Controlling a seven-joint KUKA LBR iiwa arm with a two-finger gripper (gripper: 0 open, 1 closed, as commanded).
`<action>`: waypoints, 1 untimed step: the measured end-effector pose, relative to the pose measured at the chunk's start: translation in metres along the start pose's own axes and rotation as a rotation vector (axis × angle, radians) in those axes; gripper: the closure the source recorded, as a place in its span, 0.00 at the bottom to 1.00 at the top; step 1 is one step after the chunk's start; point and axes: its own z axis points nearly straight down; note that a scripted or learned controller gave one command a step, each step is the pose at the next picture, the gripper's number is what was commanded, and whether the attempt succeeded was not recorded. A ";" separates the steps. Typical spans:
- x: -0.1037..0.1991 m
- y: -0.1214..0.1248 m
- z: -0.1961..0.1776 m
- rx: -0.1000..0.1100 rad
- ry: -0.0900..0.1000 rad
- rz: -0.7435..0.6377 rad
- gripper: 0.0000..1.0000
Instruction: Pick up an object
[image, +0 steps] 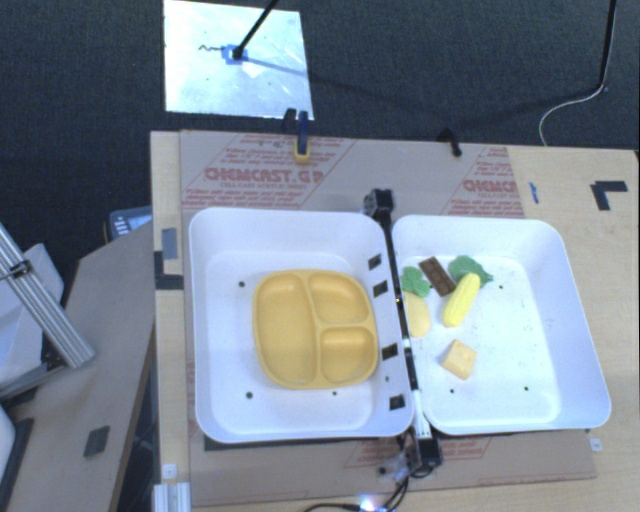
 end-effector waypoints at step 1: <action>0.050 -0.055 0.153 0.019 0.009 -0.006 1.00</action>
